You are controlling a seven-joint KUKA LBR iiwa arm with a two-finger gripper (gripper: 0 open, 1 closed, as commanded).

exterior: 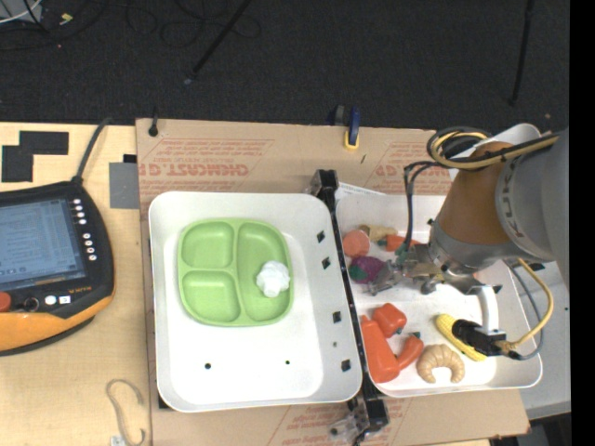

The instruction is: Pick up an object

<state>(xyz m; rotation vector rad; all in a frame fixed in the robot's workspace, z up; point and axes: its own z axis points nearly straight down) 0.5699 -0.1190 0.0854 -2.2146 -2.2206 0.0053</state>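
End effector (402, 272): I see it low in the right bin (521, 372), beside the purple toy (368, 268); I cannot tell its state.
Right bin: orange ball (355, 242), red pieces (386, 340), croissant (442, 362), banana (468, 335).
Left bin (186, 360): green divided plate (209, 272) with white ball (273, 278).

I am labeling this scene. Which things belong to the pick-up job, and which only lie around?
Job: end effector; right bin with purple toy, croissant, banana, red pieces.

Lying about: green divided plate, white ball, teach pendant.
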